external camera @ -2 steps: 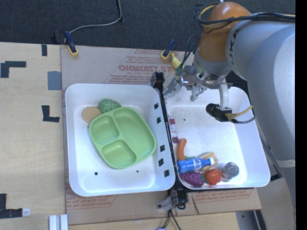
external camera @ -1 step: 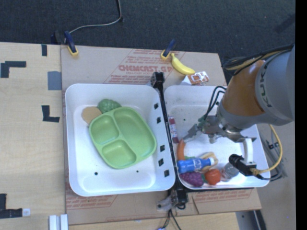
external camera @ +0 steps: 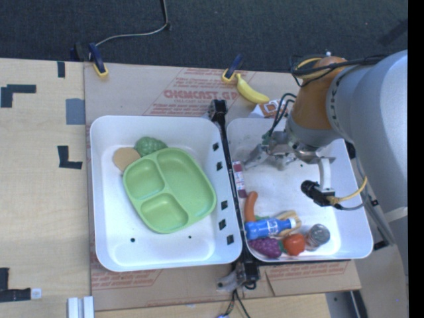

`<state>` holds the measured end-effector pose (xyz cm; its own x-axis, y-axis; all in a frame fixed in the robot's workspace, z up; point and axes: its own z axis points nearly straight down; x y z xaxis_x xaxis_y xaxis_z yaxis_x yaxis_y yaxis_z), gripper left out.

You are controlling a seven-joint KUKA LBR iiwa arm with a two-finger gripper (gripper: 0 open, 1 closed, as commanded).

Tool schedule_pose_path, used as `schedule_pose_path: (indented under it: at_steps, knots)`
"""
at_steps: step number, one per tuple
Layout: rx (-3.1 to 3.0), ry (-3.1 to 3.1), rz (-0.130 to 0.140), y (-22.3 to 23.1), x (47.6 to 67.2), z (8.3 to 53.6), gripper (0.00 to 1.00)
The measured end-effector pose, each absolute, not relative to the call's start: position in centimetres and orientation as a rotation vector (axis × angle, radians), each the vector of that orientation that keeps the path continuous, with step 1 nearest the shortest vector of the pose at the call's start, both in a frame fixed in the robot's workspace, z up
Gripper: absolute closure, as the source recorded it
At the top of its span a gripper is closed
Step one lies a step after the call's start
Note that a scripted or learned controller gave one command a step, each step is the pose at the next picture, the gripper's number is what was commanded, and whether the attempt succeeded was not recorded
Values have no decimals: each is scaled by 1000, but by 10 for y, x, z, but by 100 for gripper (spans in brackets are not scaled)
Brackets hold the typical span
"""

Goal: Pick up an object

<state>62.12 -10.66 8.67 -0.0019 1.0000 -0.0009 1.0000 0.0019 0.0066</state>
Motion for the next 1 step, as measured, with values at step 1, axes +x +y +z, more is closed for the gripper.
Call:
schedule_pose_path:
  at_steps: [1]
  knots:
    - [2218, 2222, 3, -95, 669, 85, 0]
